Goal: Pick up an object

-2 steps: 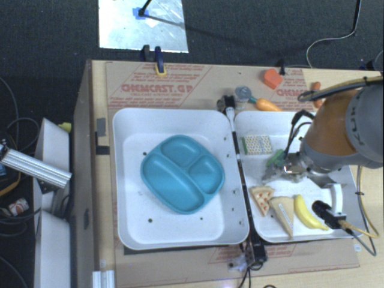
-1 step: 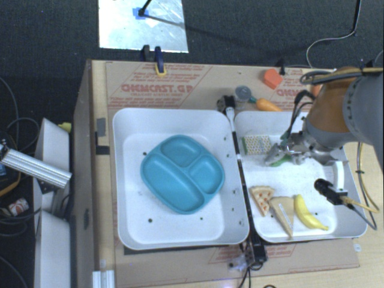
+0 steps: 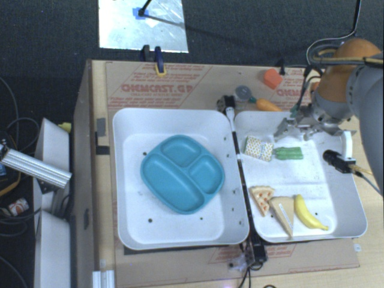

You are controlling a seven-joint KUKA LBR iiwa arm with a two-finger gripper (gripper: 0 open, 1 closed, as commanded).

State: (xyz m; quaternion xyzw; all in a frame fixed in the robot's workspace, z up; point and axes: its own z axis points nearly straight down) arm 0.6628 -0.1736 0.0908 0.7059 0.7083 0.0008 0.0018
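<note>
Nearest the lens, along the front of the right bin (image 3: 345,221), lie a banana (image 3: 308,212), a cone-like piece (image 3: 282,214) and a pizza slice (image 3: 262,198). Further back sit a patterned block (image 3: 258,148) and a green piece (image 3: 288,154) — probably light, stiff toy food, best pinched across its narrow sides. Just above it hangs the gripper (image 3: 290,126), fingers spread with nothing between them. A blue tray (image 3: 182,173) occupies the left bin (image 3: 129,179).
</note>
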